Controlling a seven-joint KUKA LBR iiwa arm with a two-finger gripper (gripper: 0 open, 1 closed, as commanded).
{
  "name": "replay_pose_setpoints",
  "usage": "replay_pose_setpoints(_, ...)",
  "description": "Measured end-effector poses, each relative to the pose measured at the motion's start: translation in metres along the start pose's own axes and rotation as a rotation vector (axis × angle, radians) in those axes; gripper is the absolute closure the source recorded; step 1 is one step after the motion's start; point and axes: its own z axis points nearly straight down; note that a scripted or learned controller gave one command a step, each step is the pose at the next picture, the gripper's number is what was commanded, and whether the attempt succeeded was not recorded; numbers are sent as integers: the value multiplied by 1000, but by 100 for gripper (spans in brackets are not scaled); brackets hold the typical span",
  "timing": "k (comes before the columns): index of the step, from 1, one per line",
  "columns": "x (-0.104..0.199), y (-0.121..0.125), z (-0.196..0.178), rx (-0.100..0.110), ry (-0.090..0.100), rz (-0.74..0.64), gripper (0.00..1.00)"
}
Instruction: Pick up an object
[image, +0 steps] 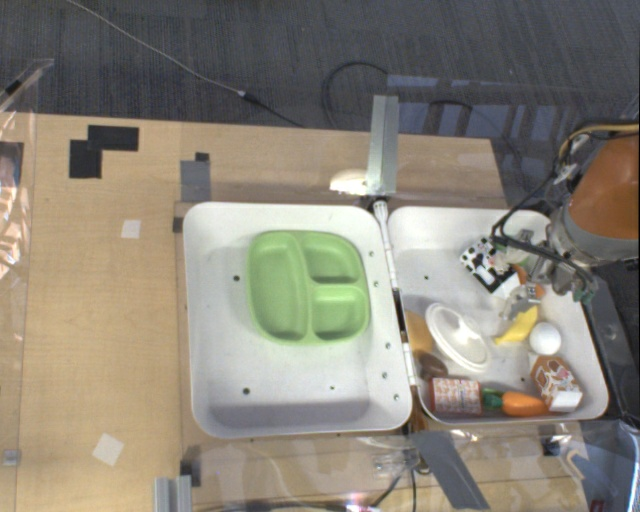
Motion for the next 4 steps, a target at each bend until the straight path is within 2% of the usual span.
replay_pose_setpoints(1, 18, -2, -3, 3, -17, 75, 0)
replay_pose_setpoints(2, 65, -9, -6, 9, -26, 148, 0)
replay_pose_setpoints(3, -48, 5, 22, 0, 41, 72, 0)
replay_pose_setpoints(4, 23, -5, 21, 2, 47, 150, 0)
